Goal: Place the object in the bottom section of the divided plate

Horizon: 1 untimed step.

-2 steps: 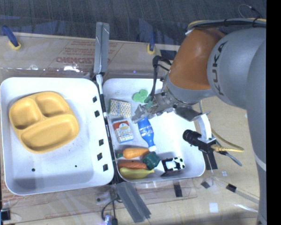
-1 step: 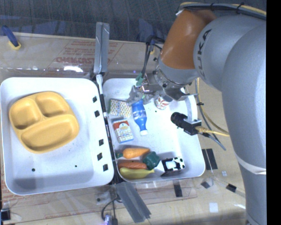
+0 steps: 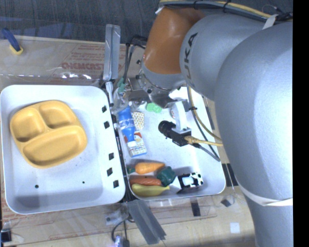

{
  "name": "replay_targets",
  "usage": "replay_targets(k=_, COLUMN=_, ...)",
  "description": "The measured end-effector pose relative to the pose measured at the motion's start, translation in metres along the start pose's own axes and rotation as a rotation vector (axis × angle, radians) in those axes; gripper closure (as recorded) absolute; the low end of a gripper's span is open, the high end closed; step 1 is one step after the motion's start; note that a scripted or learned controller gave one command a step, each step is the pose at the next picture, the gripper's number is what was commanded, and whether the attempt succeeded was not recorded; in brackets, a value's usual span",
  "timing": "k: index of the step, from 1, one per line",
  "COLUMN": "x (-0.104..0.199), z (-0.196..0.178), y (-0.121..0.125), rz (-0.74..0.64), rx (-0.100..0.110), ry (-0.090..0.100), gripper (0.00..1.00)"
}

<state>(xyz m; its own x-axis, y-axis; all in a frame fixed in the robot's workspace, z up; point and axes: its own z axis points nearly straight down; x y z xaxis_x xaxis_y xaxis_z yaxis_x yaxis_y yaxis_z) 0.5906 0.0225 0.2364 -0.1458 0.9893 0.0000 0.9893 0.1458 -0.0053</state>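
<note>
At 12 o'clock of the right bin [image 3: 216, 187], tool [image 3: 144, 94] above bottle [image 3: 130, 133], grip state not discernible; plate [image 3: 47, 133] in left bin [image 3: 20, 199]; risk: toys crowded at 6 o'clock, carrot [image 3: 149, 167] and banana [image 3: 149, 190], invite a wrong or glancing pick.

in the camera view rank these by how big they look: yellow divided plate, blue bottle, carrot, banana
1. yellow divided plate, clearly the largest, in the left bin.
2. blue bottle, long and narrow, in the right bin.
3. banana and carrot: they look about alike in length, and other toys partly cover the banana, so I won't rank them.
</note>
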Motion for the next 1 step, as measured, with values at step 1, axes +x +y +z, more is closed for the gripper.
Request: replay_targets(k=1, x=0.0442, z=-0.0086, y=-0.0228, rz=-0.095, rx=0.004, ry=0.0, gripper=1.0)
